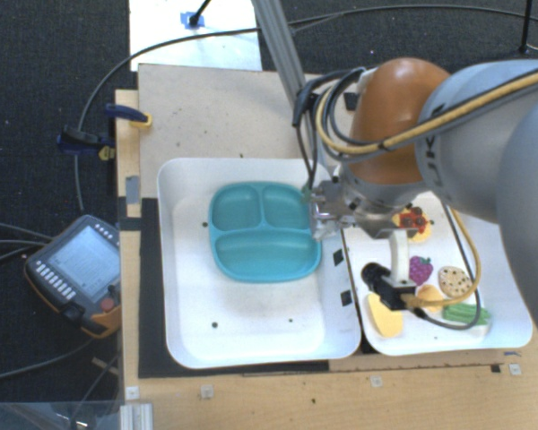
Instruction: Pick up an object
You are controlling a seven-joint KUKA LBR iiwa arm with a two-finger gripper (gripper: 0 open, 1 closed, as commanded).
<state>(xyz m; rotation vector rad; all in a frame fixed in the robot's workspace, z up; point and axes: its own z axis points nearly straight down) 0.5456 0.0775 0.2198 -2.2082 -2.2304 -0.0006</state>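
While the gripper (326, 211) hangs at the right rim of the teal plate (260, 236) in the left bin (188, 330), the approach seems in hand. Whether it is open or closed, I cannot tell. The next move likely calls for lowering squarely onto that rim.

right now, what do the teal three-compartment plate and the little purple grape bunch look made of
Teal three-compartment plate: probably moulded plastic, smooth with a soft sheen; the colour is even and the dividing ridges are rounded. Little purple grape bunch: likely a plastic or rubber toy, going by its bumpy, uniformly coloured surface, though it is too small to be sure.
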